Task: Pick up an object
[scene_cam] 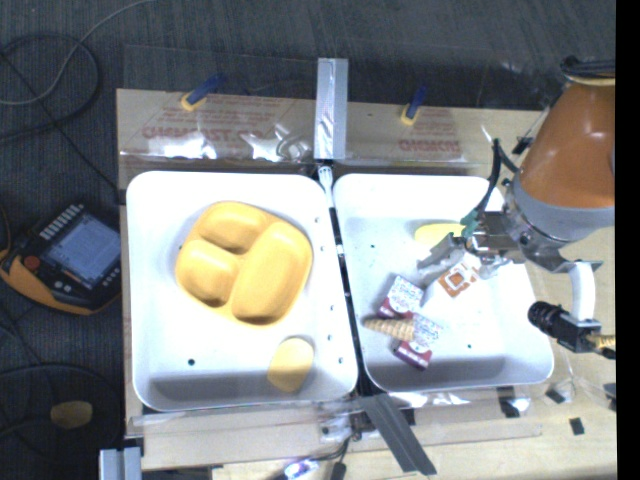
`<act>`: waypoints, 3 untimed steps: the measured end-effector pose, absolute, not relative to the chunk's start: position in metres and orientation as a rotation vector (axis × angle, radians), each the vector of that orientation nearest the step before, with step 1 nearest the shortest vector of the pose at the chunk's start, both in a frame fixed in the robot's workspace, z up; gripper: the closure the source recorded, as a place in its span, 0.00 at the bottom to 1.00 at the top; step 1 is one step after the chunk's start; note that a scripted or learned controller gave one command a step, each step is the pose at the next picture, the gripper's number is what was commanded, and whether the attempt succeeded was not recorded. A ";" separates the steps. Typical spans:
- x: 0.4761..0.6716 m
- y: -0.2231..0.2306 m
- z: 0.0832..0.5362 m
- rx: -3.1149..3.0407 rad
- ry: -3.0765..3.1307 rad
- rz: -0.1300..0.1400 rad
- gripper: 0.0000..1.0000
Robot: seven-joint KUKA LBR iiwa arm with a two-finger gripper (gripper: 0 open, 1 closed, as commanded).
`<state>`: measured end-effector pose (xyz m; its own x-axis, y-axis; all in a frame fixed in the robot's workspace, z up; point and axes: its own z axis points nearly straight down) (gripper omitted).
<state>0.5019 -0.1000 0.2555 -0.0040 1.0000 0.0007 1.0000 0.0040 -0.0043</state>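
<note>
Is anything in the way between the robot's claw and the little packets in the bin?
Nothing visible blocks it. The gripper hangs in the right bin, right beside the small packets and the ice-cream cone, with bare bin floor between.

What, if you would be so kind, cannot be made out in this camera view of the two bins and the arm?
- Gripper: whether it grips anything is too small and blurred to tell.
- Pale yellow item in the right bin: partly hidden behind the gripper, so its shape is unclear.
- Small packets: print too small to read.
- Arm: cut off by the view's right edge.
</note>
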 end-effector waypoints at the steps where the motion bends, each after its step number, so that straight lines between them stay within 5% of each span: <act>1: 0.513 -0.113 0.301 -2.070 -2.359 0.002 0.00; 3: 0.487 -0.080 0.392 -2.110 -2.328 0.004 0.00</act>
